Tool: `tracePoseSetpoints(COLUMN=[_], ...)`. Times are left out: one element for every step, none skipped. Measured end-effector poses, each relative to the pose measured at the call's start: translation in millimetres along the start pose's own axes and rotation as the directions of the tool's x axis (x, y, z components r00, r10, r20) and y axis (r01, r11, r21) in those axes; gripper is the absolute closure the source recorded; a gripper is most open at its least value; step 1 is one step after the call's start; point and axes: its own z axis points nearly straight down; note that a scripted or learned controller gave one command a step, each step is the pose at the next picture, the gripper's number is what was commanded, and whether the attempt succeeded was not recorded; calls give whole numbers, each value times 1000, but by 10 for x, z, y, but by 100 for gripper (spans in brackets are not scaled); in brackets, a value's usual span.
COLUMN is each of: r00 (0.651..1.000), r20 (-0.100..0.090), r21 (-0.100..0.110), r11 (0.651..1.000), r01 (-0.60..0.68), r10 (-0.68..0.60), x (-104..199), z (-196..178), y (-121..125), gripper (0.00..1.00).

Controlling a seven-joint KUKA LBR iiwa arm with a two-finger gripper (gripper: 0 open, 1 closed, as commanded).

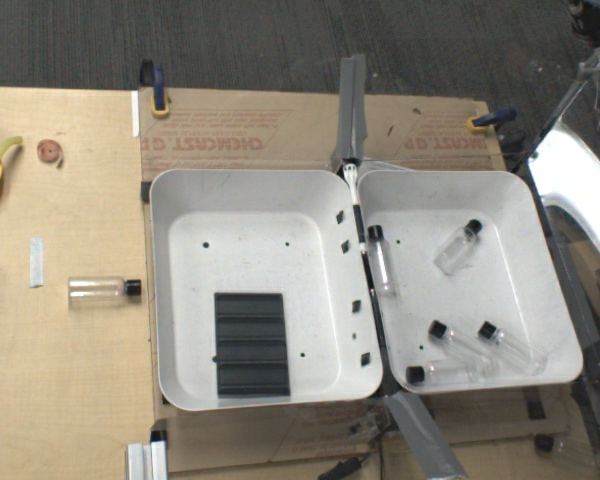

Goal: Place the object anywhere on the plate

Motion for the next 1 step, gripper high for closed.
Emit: tracePoseSetpoints(r00=[1000], r20=[1], r21=[0], r11=[1000], r01=[0], r10=[0], x=[-80], z=[6], y=[364], gripper=[0])
